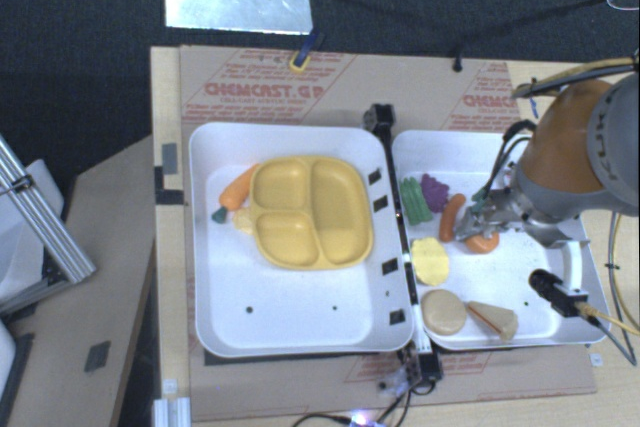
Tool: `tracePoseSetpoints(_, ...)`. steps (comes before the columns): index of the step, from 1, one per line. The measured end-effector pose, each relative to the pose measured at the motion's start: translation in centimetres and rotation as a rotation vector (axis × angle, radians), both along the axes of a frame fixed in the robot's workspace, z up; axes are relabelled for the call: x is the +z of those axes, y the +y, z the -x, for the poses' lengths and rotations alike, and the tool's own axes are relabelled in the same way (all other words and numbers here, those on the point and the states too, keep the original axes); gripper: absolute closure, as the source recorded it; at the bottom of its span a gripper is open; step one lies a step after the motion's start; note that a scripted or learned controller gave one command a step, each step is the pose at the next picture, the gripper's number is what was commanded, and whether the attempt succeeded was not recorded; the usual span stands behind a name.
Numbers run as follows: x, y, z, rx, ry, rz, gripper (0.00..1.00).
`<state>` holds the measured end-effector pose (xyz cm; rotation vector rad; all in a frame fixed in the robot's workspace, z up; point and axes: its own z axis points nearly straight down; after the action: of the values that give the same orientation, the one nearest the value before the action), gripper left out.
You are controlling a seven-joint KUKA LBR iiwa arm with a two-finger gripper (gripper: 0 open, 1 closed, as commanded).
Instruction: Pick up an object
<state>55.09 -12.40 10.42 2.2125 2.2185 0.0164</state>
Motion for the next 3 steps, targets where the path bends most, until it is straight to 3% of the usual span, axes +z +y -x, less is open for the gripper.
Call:
tracePoseSetpoints(2, 11.5, 0.2, 0.4, 0.002, 0.006, 0.003, 1.00)
tracePoseSetpoints(3, 11.1, 4.5, -0.1, 0.005, 0.011, 0.000, 1.00)
